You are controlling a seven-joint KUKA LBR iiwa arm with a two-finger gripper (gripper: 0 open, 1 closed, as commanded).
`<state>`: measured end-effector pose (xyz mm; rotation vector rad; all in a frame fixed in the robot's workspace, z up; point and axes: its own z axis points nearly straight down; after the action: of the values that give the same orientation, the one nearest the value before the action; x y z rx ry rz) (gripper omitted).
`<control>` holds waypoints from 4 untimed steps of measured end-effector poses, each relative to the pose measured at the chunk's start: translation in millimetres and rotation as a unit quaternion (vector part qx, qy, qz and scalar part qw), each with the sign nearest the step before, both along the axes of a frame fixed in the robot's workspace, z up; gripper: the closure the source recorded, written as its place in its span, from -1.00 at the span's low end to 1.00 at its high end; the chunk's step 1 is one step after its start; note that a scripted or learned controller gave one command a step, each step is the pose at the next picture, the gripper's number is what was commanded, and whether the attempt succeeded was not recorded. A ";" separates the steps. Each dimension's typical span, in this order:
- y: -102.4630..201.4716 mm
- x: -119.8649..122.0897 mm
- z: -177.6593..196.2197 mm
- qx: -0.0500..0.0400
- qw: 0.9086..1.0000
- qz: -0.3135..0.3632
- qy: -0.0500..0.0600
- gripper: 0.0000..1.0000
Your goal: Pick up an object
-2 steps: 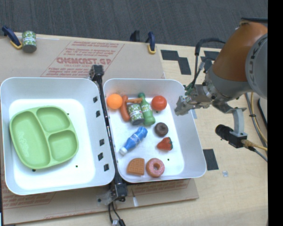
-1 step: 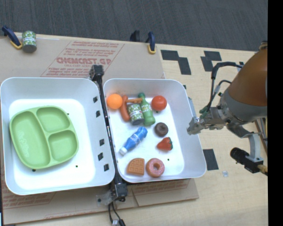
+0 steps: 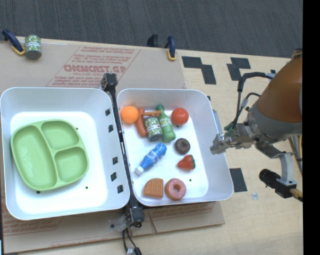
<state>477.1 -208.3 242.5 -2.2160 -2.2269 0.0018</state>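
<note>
End effector [image 3: 219, 144] hovers at the right bin's [image 3: 219, 170] outer rim, grip seemingly unreadable; blue bottle [image 3: 151, 158] lies diagonal, cap pointing lower-left.

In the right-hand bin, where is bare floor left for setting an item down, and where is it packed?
In the right bin, bare floor lies along the left wall below the orange ball, and at the right side between the tomato and the strawberry. The top middle is packed: carrot, can and green bottle crowd together.
</note>
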 end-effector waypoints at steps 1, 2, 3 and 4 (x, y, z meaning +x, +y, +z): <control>-3.5 0.3 29.9 -0.001 1.000 0.000 -0.003 1.00; -2.4 -0.5 -9.0 0.001 1.000 0.000 0.001 1.00; -3.4 0.4 18.0 -0.001 1.000 0.000 -0.002 1.00; 16.1 0.0 -4.3 0.000 1.000 0.001 0.000 1.00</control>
<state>477.0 -192.2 238.2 -2.2136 -2.2290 0.0012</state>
